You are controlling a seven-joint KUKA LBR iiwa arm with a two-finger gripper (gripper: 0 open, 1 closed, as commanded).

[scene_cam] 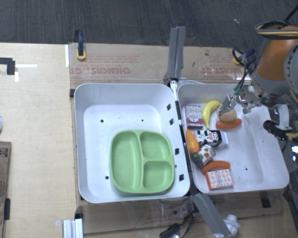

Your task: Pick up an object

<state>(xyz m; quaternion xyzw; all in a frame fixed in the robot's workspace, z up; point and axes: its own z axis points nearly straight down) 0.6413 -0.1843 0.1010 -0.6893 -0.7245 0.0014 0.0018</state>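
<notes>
Step looks like approach/grasp: gripper (229, 104) is low in right bin (268, 157), right at a tan roundish item (228, 115) btwn banana (209, 112) & sausage (228, 125). Can't tell if gripper is apart or together. Next move prob needs a firm close, then straight lift. Arm (275, 66) enters from right, wrist angled down-left.
</notes>
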